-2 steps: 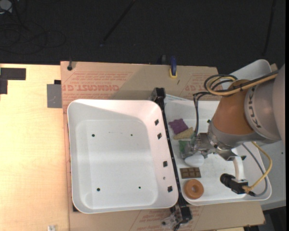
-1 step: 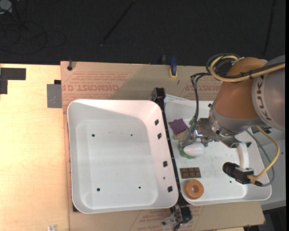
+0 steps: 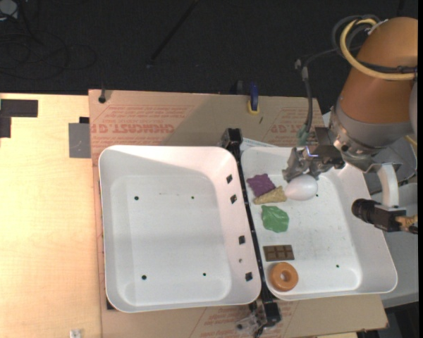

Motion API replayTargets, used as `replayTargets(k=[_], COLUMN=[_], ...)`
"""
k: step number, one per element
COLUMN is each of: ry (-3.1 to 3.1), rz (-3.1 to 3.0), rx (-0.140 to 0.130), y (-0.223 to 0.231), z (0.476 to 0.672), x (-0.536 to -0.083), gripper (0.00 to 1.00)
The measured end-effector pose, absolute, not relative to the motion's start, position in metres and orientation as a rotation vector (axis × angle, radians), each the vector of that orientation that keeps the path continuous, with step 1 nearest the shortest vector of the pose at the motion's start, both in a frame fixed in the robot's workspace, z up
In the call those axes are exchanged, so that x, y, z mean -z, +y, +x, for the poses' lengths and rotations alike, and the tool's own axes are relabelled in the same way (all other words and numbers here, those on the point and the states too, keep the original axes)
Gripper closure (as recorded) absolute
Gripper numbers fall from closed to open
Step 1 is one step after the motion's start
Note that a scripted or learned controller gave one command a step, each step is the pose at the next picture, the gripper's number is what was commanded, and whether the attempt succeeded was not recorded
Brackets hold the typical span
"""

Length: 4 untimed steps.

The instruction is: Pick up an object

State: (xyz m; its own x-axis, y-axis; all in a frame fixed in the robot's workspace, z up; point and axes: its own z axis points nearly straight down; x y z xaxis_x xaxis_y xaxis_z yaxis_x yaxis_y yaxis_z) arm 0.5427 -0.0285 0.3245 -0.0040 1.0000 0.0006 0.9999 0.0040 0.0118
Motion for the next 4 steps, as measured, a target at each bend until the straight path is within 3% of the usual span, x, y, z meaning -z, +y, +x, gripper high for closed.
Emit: replayTargets(k=[1,2,3,4], ry=[2.227,2.220,2.225,2.224], rz=[2.209,2.239,2.216,2.214], rx=[-0.014,0.020,-0.003,-0.007], y=[0.030,-0.045,-0.006,0.027], z=[0.522,0.472,0.476,0.499], x=[-0.440,-0.319,-0.379,-0.452], gripper=[1.00,1.00,1.00,1.00])
